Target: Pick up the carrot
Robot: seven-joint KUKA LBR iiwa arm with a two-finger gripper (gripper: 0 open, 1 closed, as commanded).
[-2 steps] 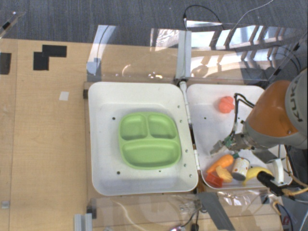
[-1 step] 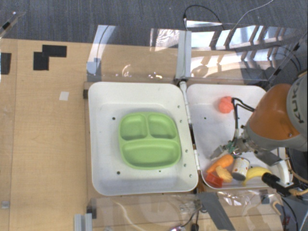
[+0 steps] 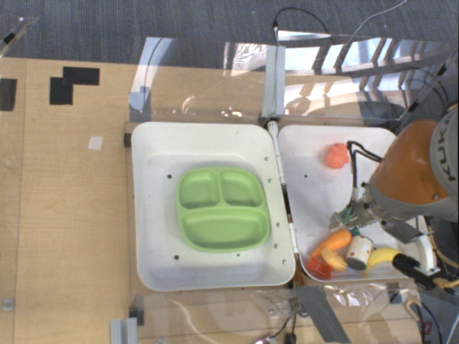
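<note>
The carrot (image 3: 332,241) is a short orange piece lying at a slant near the front of the right bin (image 3: 308,185). My gripper (image 3: 349,221) hangs right over the carrot's upper right end, close to it or touching it. The arm's grey wrist and orange band (image 3: 416,170) come in from the right and hide the bin's right side.
Crowded round the carrot are a red piece (image 3: 318,266), a yellow piece (image 3: 334,259), a small white can (image 3: 359,249) and a banana (image 3: 384,256). A pink-orange ball (image 3: 336,156) lies further back. The left bin (image 3: 154,192) holds a green divided plate (image 3: 221,208).
</note>
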